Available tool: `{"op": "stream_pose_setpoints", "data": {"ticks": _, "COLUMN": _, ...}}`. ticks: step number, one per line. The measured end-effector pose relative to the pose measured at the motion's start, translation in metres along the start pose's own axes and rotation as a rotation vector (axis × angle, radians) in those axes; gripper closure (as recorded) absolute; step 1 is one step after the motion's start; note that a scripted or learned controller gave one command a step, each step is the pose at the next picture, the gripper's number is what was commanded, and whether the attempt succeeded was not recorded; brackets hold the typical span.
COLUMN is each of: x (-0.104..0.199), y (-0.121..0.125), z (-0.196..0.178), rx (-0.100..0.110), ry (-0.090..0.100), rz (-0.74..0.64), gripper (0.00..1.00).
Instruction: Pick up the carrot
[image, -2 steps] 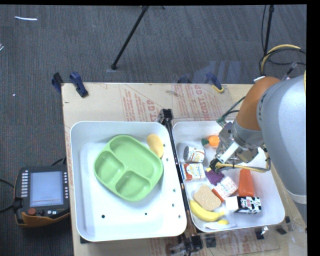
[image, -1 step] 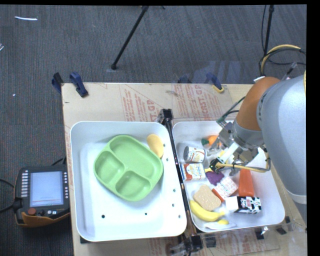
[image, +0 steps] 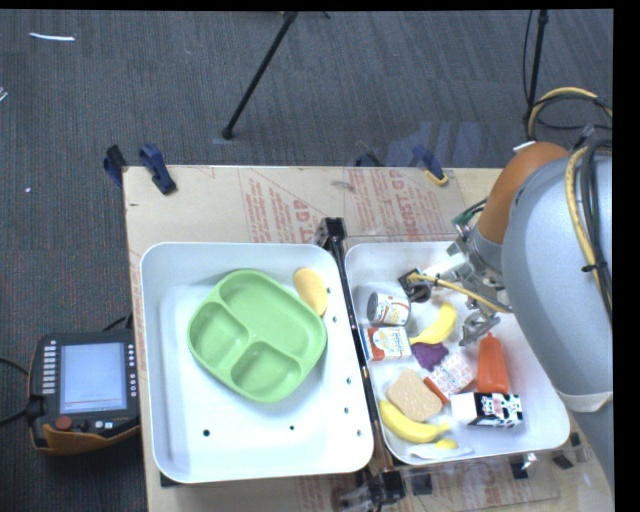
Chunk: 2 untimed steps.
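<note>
two bins sit on the table; the carrot (image: 491, 363) lies in the right bin (image: 545, 432) near its right edge. the end effector (image: 478, 322) hovers just above the carrot's top, empty; its opening i cannot tell. approach step; next, descend and close.

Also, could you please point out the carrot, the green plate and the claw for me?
carrot (image: 491, 365): camera view, middle of its orange body.
green plate (image: 258, 335): camera view, ridge between its compartments.
claw (image: 478, 322): camera view, between its fingertips.
</note>
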<state>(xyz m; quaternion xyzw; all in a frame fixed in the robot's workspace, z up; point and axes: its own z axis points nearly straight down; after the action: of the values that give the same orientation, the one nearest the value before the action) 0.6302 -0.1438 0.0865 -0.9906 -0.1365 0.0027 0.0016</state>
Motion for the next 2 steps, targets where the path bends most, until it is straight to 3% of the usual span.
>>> {"op": "stream_pose_setpoints", "data": {"ticks": 1, "x": 0.0006, "y": -0.0024, "z": -0.0094, "rx": 0.003, "ry": -0.004, "rz": -0.008, "gripper": 1.00}}
{"op": "stream_pose_setpoints", "data": {"ticks": 2, "x": 0.0009, "y": -0.0034, "z": -0.0089, "rx": 0.003, "ry": -0.005, "rz": -0.010, "gripper": 0.00}}
